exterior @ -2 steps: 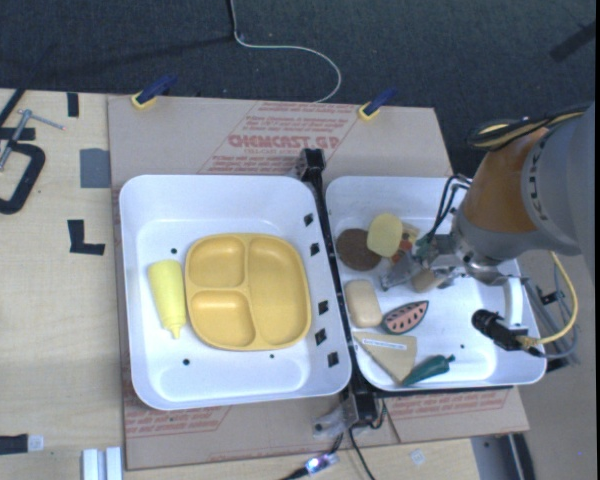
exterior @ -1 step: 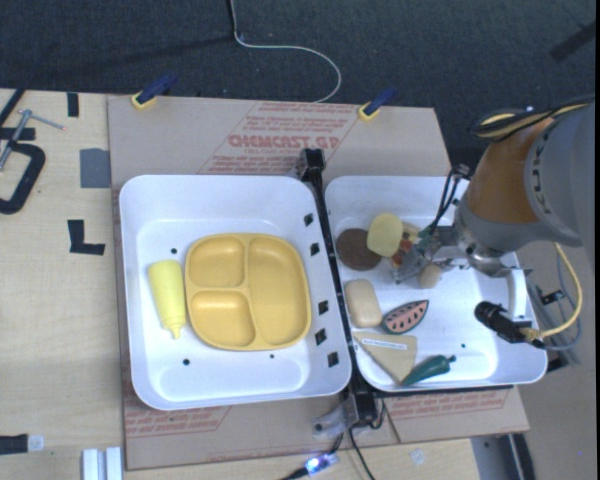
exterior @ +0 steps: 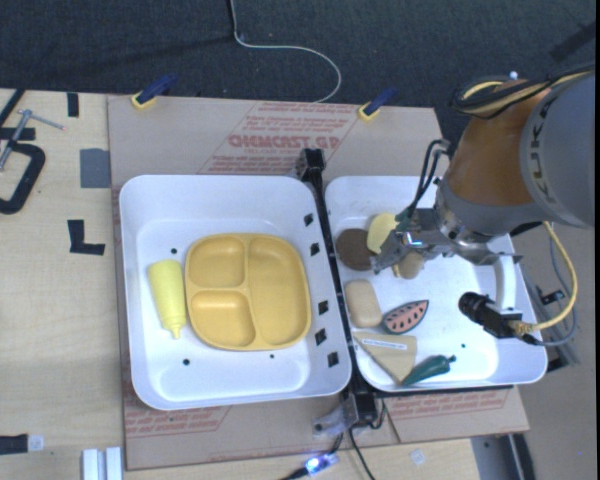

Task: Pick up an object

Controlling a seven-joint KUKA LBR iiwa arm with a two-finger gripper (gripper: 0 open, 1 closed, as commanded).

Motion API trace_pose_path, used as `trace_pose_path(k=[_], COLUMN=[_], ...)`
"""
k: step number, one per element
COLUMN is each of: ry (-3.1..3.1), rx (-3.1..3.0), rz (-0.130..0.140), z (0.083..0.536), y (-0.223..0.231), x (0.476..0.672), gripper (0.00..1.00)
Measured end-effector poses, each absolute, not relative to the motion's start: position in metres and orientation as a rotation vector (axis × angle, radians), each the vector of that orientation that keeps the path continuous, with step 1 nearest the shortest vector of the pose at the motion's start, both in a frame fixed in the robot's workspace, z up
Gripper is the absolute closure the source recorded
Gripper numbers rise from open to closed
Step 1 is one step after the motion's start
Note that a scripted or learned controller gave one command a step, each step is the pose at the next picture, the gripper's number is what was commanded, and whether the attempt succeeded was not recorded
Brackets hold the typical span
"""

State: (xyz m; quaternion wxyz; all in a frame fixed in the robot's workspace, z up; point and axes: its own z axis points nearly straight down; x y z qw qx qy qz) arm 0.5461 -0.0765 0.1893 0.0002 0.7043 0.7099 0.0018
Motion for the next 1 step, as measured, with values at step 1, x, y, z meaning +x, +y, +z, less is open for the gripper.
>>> trace_pose_path(k=[1], ry=[2.226], rx=[2.208], rz=[0.015], z=[0.3148], y=[-0.0271], x=[0.5091], gripper=[1.0])
